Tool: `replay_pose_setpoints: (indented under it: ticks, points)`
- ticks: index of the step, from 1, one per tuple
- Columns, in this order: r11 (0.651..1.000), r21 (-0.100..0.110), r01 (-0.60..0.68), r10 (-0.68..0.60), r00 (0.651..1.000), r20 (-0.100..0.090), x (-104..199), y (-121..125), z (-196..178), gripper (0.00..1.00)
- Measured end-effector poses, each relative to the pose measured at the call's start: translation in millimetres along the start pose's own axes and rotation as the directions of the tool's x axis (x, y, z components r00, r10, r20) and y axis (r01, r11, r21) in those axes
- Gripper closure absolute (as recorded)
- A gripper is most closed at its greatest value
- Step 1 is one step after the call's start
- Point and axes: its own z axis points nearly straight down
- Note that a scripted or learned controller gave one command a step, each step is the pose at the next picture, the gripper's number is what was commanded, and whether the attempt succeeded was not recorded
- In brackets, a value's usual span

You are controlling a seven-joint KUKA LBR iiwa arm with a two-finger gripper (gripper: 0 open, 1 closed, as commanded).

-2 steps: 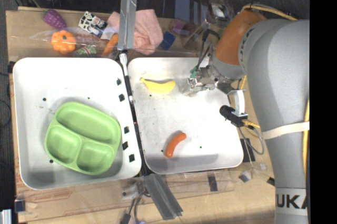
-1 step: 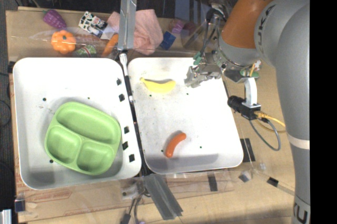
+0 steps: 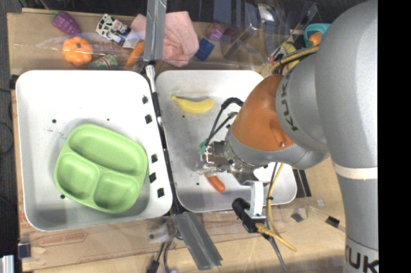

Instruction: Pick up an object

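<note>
Claw: the claw (image 3: pixel 215 166) is hanging low inside the right bin (image 3: pixel 192 198), under the orange band of the arm (image 3: pixel 308 117); from where I'm standing the wrist and cables are hiding its tip, so I cannot tell how it is set or whether it has hold of anything.

Nearest thing: a small orange carrot-like piece (image 3: pixel 218 184) is lying on the bin floor just beside and below the claw, apparently resting on the floor rather than lifted.

Other candidate: a yellow banana (image 3: pixel 192 104) is lying near the far wall of the same bin, apart from the claw.

Left bin: the left bin (image 3: pixel 38 92) is carrying a green divided plate (image 3: pixel 101 167), well away from the arm.

Desk: beyond the bins, a pink cloth (image 3: pixel 176 37) and a small orange pumpkin (image 3: pixel 77 51) are sitting among other toys on the desk (image 3: pixel 29 27).

Step in hand: to my eye the arm is working at the approach or the grasp itself on the orange piece.

Next move: I'd say it is needing a firm closing around that piece, centred on it, then a straight lift clear of the bin wall.
</note>
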Motion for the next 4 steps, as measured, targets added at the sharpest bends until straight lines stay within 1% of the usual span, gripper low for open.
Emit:
replay_pose_setpoints:
  ticks: [1, 2, 3, 4]
  points:
    - [1.000, -0.002, 0.015, -0.015, 1.000, 0.001, -37, 106, -63, 1.00]
    - [0.991, -0.001, -0.132, 0.132, 0.991, 0.000, -25, 12, 7, 1.00]
    - [0.961, 0.000, -0.276, 0.276, 0.961, 0.000, -44, 136, 14, 1.00]
    - [0.979, -0.002, -0.203, 0.203, 0.979, 0.000, 35, 170, -88, 1.00]
